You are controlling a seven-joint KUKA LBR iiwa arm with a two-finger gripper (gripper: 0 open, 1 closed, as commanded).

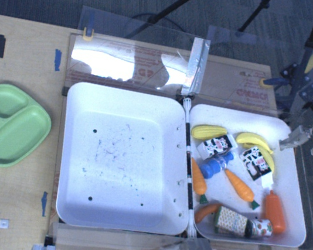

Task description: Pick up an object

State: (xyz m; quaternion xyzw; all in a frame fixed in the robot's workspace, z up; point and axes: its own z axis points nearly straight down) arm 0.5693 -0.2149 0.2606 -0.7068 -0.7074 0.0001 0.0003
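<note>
The right bin (297, 174) holds a jumble of toy items. Two yellow bananas (209, 131) (253, 141) lie at its far side, each next to a black-and-white cow-print piece (220, 144) (257, 161). A blue bottle (213, 166) lies mid-bin, with orange carrots (239, 186) (197, 180) on either side of it. A red-orange bottle (275, 211) rests near the right wall, and a patterned can (230, 222) lies along the near wall. My gripper (312, 133) hangs as grey metal parts just outside the bin's far right corner, above and clear of every item.
The left bin (68, 154) stands beside the right one, sharing a middle wall. A green divided plate (8, 124) lies on the wooden bench at far left. Clear plastic screens (131, 64) stand behind both bins. Stands and cables crowd the top right.
</note>
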